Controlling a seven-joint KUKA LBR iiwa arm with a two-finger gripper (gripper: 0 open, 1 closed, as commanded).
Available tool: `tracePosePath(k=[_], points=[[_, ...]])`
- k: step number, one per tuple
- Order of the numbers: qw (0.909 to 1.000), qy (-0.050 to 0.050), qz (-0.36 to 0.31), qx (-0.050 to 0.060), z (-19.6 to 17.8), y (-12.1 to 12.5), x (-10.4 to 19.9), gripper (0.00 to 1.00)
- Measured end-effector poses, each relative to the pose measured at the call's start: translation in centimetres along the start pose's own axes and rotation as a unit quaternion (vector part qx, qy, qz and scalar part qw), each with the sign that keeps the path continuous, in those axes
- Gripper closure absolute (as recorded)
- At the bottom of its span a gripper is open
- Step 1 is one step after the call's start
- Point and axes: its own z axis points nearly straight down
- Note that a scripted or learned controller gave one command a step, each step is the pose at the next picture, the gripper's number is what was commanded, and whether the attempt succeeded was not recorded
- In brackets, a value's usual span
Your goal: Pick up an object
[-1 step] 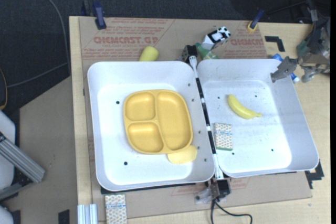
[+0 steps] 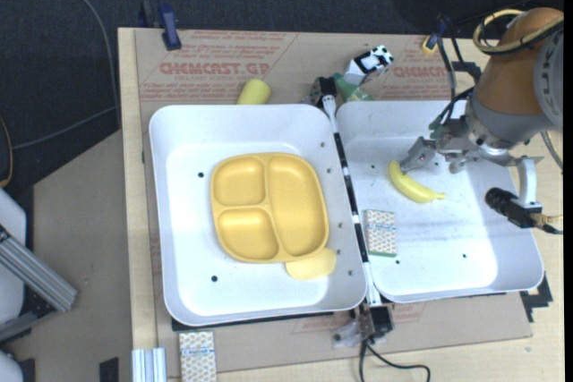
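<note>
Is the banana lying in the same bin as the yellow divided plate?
No, the banana lies in the right bin, while the yellow divided plate sits in the left bin.

- Arm point(image 2: 524, 76): cut off by the right edge; upper links out of frame.
- Tool point(image 2: 440, 152): fingers small and dark against the arm's wrist; their spacing cannot be read.
- Pale yellow piece point(image 2: 311, 264): partly tucked under the divided yellow plate point(image 2: 269, 206); shape unclear.
- Printed card point(image 2: 197, 356): cut off by the bottom edge.
- Black-and-white item point(image 2: 372, 62) behind the bins: too small to identify.
</note>
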Motion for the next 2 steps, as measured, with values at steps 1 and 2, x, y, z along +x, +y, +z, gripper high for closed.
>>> tracePosePath(k=[1,2], points=[[1.0,0.001,0.0,0.001,4.2,-0.2,5.1,0.0],[1.0,0.0,0.0,0.0,3.2,-0.1,5.0,1.0]])
